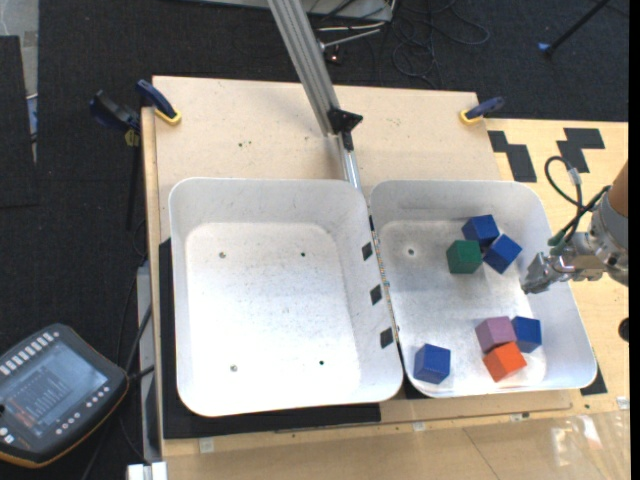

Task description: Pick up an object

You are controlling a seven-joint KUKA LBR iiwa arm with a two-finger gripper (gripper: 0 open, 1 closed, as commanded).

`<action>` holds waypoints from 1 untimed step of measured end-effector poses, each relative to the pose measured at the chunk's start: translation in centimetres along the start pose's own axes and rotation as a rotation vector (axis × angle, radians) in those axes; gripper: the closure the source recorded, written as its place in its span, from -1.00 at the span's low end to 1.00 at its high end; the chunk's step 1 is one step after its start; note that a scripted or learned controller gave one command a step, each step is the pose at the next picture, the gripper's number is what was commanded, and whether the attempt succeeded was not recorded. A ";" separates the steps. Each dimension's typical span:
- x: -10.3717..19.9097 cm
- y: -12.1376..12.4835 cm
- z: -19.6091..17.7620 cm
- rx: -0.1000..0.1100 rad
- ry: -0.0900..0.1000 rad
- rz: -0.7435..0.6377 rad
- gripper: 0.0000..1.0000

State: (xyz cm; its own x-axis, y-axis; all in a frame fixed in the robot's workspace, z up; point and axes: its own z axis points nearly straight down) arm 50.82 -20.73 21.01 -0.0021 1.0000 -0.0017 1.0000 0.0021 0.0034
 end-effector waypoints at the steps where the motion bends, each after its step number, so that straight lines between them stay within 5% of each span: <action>1: 4.9 0.7 -1.2 0.000 0.002 -0.006 1.00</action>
State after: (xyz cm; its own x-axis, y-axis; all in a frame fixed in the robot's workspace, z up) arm 51.50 -15.86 22.21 -0.0078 1.0000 0.0008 1.0000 0.0078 0.0033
